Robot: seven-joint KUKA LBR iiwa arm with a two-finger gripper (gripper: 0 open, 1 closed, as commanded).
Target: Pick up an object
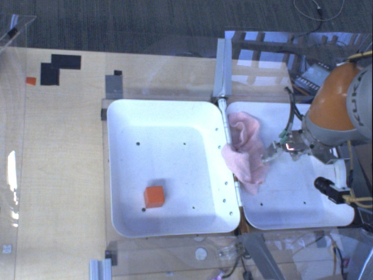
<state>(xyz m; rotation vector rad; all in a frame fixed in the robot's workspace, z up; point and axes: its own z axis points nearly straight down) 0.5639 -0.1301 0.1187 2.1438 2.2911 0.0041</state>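
Pink cloth (246, 150) draped over the divider between the white bins (175, 121), gripper (273, 152) at its right edge, jaw state indiscernible; a grasp of one loose fold may slip or drag the cloth instead of lifting it.

I'm looking down on a robotics lab — nothing homely about it. Two shallow white bins (169, 112) sit side by side on a pale wooden bench (58, 174), and everything else I place from them. Right of the bins the grey arm with its orange band (335, 101) reaches in. Behind them run metal frame rails (221, 69) and loose cables (317, 7) over dark carpet (145, 7). Left of the bins, black tape marks (58, 67) sit on the bench — a test rig's markers.
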